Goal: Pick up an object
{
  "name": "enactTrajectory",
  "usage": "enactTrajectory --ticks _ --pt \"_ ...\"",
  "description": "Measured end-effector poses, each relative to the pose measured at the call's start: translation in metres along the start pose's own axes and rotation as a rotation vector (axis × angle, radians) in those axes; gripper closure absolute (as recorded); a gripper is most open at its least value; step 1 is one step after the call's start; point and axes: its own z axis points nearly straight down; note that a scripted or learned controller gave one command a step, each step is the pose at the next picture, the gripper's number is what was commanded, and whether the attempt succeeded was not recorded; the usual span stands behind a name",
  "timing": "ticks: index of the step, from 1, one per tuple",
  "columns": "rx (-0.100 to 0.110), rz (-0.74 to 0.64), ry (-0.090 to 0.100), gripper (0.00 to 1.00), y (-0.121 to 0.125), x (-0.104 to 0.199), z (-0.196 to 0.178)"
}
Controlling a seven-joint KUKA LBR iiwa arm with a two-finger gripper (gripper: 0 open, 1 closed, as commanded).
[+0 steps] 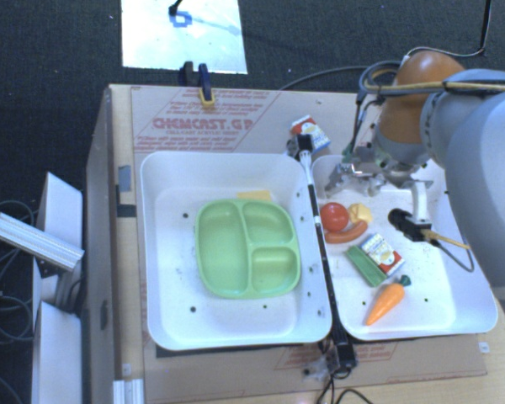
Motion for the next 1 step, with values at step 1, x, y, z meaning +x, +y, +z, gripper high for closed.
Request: enactTrajectory --ticks 1 --pt "0.000 0.000 0.000 0.00 -0.0001 0.0025 0.0001"
